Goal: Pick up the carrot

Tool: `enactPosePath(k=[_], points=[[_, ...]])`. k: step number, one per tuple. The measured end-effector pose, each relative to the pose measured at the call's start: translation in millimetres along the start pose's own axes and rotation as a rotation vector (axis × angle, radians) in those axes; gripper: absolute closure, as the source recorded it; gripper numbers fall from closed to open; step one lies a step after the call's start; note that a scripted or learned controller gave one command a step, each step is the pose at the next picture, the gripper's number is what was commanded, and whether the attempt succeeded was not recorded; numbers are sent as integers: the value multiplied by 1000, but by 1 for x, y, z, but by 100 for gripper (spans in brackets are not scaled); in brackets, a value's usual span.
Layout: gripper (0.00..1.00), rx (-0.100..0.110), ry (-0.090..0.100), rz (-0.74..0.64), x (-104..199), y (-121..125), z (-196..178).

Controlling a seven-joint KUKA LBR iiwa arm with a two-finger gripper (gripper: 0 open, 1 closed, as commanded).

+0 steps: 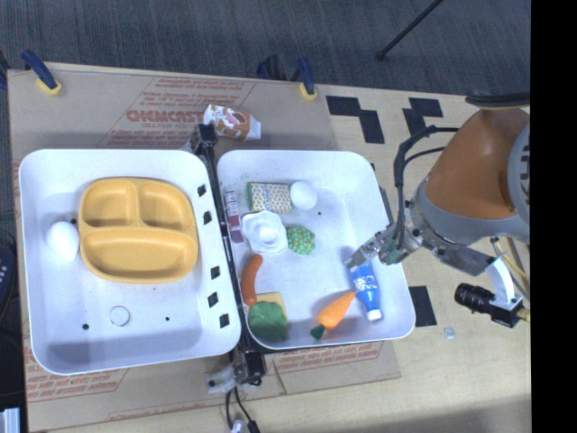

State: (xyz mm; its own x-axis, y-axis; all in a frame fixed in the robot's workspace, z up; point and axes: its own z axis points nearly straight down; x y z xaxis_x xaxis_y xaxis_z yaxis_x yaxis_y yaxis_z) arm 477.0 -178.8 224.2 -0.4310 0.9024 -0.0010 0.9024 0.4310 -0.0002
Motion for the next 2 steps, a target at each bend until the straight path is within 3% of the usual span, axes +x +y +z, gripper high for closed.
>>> enactPosePath(k=[1, 2], points=[[0, 0, 1, 0, 0, 0, 0], [0, 2, 3, -123, 24, 11, 53]])
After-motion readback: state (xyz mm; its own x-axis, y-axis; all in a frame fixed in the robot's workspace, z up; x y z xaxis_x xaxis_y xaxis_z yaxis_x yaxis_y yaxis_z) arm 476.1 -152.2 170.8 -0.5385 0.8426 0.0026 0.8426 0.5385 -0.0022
